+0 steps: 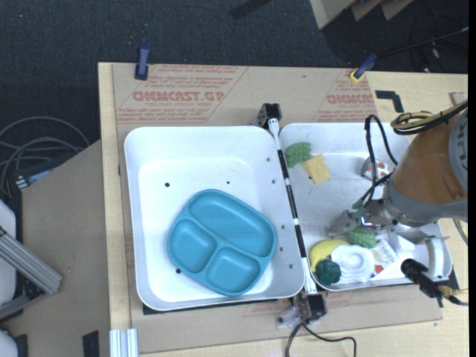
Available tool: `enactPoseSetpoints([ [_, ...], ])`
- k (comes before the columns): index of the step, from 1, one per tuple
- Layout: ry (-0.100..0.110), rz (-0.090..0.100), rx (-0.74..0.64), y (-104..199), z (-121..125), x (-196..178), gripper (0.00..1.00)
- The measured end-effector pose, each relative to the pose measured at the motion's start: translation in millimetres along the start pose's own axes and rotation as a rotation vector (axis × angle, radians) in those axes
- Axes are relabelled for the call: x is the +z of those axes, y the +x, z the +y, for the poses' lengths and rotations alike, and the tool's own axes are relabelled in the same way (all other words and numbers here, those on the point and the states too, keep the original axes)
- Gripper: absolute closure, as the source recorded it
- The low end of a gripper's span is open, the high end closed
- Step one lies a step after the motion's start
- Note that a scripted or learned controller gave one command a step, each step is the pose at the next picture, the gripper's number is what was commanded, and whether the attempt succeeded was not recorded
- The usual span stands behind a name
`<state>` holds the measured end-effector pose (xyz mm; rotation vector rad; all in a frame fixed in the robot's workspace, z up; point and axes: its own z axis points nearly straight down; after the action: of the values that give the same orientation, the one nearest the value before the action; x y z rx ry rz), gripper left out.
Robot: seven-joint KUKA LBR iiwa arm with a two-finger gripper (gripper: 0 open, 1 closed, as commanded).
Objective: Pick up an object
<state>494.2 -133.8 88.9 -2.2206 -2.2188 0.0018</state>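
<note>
The gripper (362, 222) hangs low over the right bin's (338, 136) near clutter, apparently targeting a green object (363, 237); its grasp cannot be told.

A small green object (364, 237) lies in the right bin (338, 136), just beside a yellow one (324, 250).

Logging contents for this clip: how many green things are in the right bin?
3: a leafy piece near the top, one by the gripper, a dark one at the bottom. The arm may hide more.
</note>
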Motion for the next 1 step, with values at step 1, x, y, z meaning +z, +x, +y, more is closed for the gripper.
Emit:
enactPoseSetpoints([
  [1, -0.004, -0.001, 0.001, 0.0, 0.8, -10.2, 1.00],
])
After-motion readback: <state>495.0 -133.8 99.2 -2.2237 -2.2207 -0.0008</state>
